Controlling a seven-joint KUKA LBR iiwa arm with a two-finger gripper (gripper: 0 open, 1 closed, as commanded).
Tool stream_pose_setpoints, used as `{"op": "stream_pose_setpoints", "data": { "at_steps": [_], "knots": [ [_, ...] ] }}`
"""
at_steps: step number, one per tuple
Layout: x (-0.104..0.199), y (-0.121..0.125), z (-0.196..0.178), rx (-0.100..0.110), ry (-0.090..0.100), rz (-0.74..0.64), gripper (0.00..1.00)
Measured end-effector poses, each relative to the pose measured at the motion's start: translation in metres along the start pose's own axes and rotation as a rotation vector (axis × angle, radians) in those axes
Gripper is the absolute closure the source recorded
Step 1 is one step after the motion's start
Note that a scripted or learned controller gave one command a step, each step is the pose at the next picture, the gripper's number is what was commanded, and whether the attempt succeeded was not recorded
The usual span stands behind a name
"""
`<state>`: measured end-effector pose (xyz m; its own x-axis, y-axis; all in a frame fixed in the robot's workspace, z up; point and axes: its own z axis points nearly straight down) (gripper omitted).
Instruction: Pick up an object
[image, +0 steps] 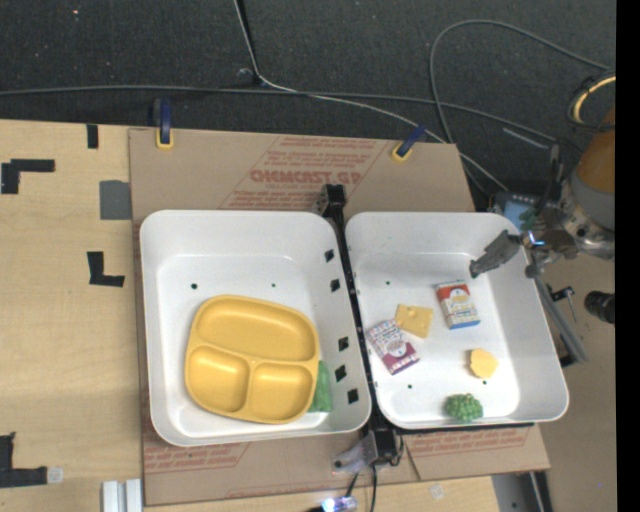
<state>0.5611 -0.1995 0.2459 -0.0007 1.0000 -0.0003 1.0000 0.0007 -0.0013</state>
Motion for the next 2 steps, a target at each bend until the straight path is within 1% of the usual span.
{"op": "stream_pose_setpoints", "data": {
  "at_steps": [1,2],
  "knots": [
    [-0.002,0.0,0.043,0.003,0.0,0.0,0.0],
    [-0.002,-0.003,0.108,0.005,0.001,0.0,0.0]
  ]
}}
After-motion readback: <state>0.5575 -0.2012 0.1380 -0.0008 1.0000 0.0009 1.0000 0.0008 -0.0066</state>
